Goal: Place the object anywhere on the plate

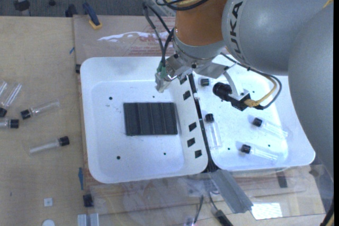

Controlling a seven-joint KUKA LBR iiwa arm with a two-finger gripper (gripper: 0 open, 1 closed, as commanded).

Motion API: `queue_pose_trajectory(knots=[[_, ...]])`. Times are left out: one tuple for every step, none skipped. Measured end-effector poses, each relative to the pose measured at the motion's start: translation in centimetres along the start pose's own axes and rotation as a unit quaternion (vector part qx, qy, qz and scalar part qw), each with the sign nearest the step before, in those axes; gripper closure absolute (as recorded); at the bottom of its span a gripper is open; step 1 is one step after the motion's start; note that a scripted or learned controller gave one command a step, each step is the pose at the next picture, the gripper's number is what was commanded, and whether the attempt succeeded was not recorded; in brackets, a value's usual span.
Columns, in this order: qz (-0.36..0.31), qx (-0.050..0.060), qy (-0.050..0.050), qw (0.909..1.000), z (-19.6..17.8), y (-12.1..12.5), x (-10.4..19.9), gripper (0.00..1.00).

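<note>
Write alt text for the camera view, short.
A grey KUKA arm reaches in from the right, its gripper above the left bin's far edge, beyond a dark ribbed plate. Small black-capped vials lie in the right bin.

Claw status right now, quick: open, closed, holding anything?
Claw: cannot be told; it hangs over the left bin, up and right of the dark ridged plate.

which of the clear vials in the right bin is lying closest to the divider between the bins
The vial with its black cap pointing away from the camera, lying lengthwise right beside the divider. The other two vials lie farther right in the right bin.
</note>
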State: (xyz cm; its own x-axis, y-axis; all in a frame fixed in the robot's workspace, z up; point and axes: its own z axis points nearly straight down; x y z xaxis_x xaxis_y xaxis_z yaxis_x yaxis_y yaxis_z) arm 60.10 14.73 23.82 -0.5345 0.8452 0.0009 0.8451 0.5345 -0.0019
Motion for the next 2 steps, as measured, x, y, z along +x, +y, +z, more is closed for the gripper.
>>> queue_pose_trajectory(knots=[[0.031,-0.001,-0.001,0.9995,-7.4,-0.5,8.7,1.00],[0.056,0.000,-0.001,0.9984,-1.0,3.5,5.2,1.00]])
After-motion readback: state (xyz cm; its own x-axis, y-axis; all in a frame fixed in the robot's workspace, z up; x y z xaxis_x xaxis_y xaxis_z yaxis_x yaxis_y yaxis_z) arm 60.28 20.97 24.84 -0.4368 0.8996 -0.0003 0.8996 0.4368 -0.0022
